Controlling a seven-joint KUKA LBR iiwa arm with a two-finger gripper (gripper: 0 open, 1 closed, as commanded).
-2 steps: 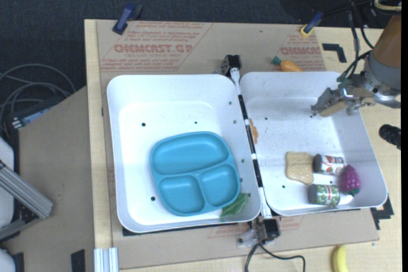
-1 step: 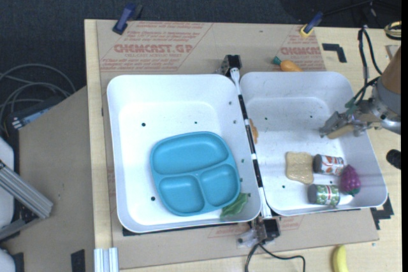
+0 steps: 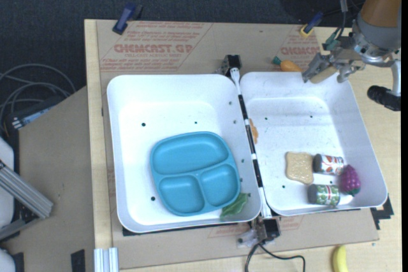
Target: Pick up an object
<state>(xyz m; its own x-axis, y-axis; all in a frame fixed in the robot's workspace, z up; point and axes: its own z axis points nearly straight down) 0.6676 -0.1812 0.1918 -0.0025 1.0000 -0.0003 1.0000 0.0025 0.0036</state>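
Note:
In the right bin (image 3: 357, 111), near its front right corner, lie a tan slice of toast (image 3: 298, 167), a red-and-white can (image 3: 328, 164), a green-labelled can (image 3: 327, 195) and a purple bunch of grapes (image 3: 349, 179). My gripper (image 3: 330, 72) hangs over the bin's far rim, well away from those items. It is open, and nothing sits between its fingers (image 3: 313, 72). A small orange piece (image 3: 254, 132) rests against the divider between the two bins.
The left bin (image 3: 127, 111) holds a blue divided plate (image 3: 193, 172) with a green leafy piece (image 3: 234, 206) at the bin's front corner. Outside the bins, an orange carrot (image 3: 288, 64) lies behind the right bin and a banana (image 3: 340, 259) at the bench's front edge.

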